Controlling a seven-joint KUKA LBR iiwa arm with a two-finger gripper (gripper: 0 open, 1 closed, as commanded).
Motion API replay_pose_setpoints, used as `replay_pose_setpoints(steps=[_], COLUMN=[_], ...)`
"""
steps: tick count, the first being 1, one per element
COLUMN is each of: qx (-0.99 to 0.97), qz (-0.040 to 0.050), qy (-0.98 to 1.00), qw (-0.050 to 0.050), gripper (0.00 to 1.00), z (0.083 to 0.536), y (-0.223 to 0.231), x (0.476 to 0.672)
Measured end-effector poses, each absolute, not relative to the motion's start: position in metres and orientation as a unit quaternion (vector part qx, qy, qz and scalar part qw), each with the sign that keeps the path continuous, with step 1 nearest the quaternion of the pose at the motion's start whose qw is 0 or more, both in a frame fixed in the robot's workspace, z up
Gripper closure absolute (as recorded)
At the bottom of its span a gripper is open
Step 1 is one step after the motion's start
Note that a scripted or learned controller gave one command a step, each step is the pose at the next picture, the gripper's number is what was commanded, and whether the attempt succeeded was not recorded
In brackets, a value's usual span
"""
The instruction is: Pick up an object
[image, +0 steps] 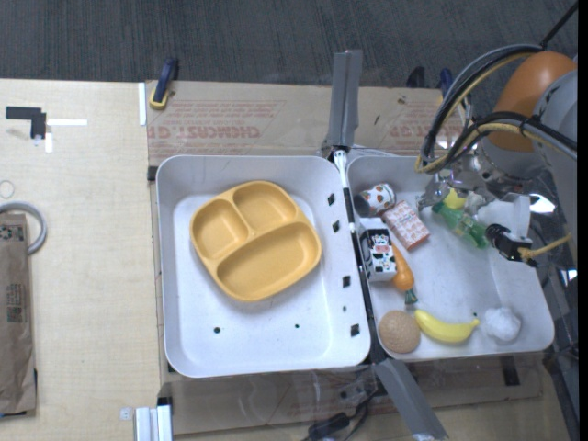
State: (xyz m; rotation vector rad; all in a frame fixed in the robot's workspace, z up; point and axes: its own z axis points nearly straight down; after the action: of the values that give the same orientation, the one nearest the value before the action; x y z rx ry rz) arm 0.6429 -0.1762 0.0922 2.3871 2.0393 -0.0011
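My gripper (450, 198) is down over the upper part of the right white plastic bin (528, 288), sitting right on top of a green and yellow toy-looking object (459, 217). From this angle I honestly can't tell how the gripper is set or whether it has anything, the wrist and cables cover the business end.

My guess is that green piece is the target since it's the closest thing. If so, the trick is to come straight down and centre on its long body, because it lies tilted with a pink speckled rectangular block (406, 225) just beside it on the left. Drift that way and I'd nudge the block instead of grabbing anything. It also looks lumpy, so I'd expect it to roll or squirt out of a shallow pinch.

Rest of that bin: a small white round figure with red markings (377, 196) near the top left, a black-and-white patterned carton (378, 252) touching an orange carrot-shaped toy (402, 272), a tan round ball (399, 331) next to a yellow plastic banana (446, 327) along the bottom, and a white fluffy puff (503, 322) in the lower right corner.

The left white bin (184, 329) holds a yellow three-compartment divided plate (255, 240), nothing on it that I can see.
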Motion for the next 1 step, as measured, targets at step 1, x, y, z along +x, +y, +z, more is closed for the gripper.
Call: replay_pose_setpoints(steps=[1], qx=[0.759], qz=[-0.003], qy=[0.651], qw=[0.0], gripper=[1.0], z=[0.1005], y=[-0.1768], x=[0.6418])
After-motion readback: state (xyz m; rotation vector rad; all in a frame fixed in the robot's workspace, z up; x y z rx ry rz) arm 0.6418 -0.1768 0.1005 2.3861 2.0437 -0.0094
